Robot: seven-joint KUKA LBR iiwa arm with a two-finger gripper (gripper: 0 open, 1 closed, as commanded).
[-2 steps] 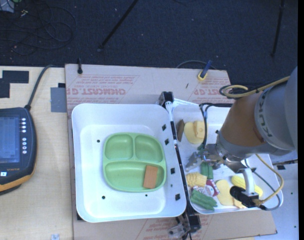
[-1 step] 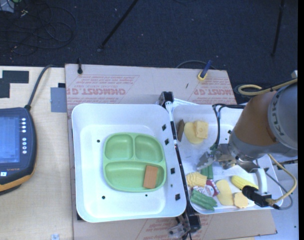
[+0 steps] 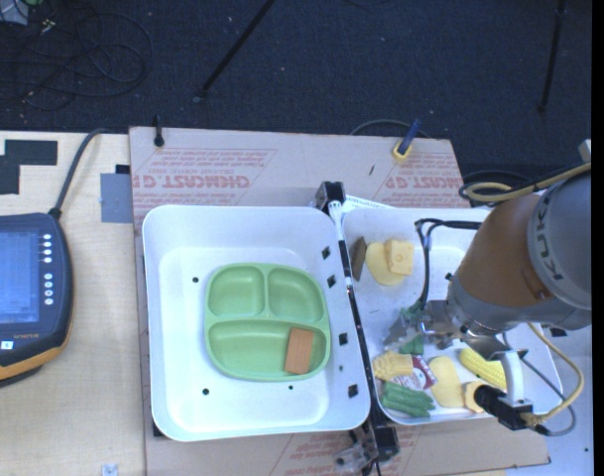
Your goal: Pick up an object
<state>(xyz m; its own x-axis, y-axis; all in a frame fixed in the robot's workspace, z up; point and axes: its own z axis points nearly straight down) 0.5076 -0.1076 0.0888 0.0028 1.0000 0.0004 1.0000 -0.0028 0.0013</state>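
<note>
Camera view looks down on a worktop (image 3: 93, 385) carrying two white bins. Over the right bin (image 3: 435, 251) the grey arm with its orange band (image 3: 500, 256) reaches in, and its claw (image 3: 421, 330) sits low among a heap of toy food; whether the claw is apart or together cannot be told from this angle.

Likely targets lie in the near half of that bin: a green pea pod (image 3: 406, 401), a yellow corn cob (image 3: 483, 367), a pale yellow rounded piece (image 3: 444, 380) and another yellow piece (image 3: 392, 365) just left of it, all touching or crowded together. A yellow cheese-like block (image 3: 393, 261) rests apart, toward the far end.

These look like hollow plastic play foods, so they are probably light, stiff and fairly slick, prone to squirt out of a pinch or roll when nudged. The corn cob would be best taken across its narrow middle; the block across its flat sides.

The left bin (image 3: 173, 266) holds a green divided tray (image 3: 252, 315) with an orange block (image 3: 300, 350) in its near right compartment.
</note>
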